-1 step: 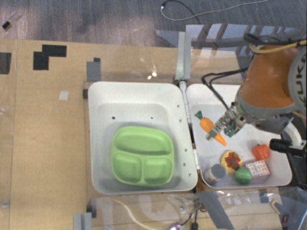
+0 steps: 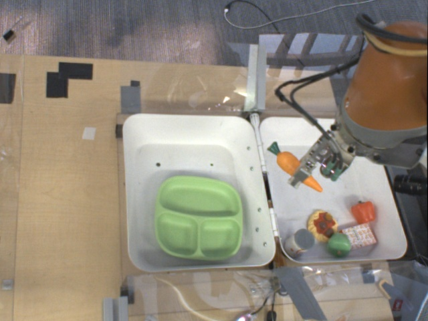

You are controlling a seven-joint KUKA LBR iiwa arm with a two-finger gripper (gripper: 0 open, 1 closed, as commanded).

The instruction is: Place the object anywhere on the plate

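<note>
**Carrot under the gripper, plate waiting in the other bin**

In the left bin the green divided plate lies flat toward the near edge, its three compartments facing up and bare. It sits alone there, so anything brought over has a wide landing area and nothing to knock.

Across the divider, the right bin carries all the loose items. The carrot lies near the bin's left wall, toward the far edge, green top pointing to the far-left corner and tip slanting toward the middle. The gripper is down on its lower half, apparently straddling the body of the carrot; whether the fingers are spread or pressed onto it I cannot tell from this slanted view. The carrot looks like the object meant for the plate, judging by where the arm has gone.

Along the near edge sit a grey cylinder, a round yellow-and-red piece, a green ball, a patterned block and a red pepper, well apart from the carrot.
</note>
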